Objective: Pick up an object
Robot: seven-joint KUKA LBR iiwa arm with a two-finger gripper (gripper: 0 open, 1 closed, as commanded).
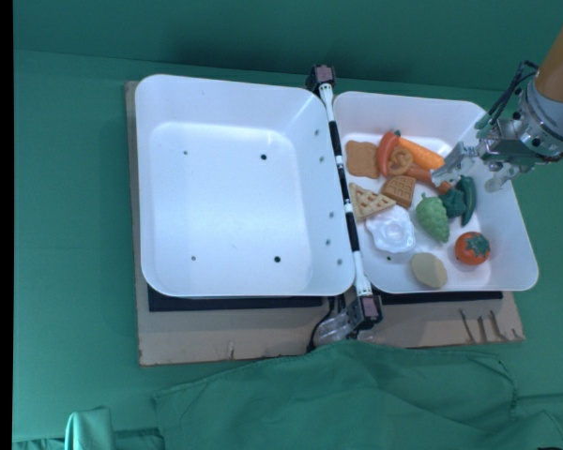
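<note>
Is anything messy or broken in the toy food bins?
Nothing looks broken or spilled. The toy foods, like the tomato and grapes, all lie inside the right bin. The cardboard under the bins has a ragged front edge.

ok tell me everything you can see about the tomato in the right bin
The tomato is a small round toy, glossy red-orange like plastic, with a dark green leafy cap on top. It looks whole and sits on the floor of the right bin, near its front right corner. The potato lies to its left and the green grapes further up-left, both apart from it. Nothing appears to touch it but the bin floor. The gripper is farther back, over other toys.
</note>
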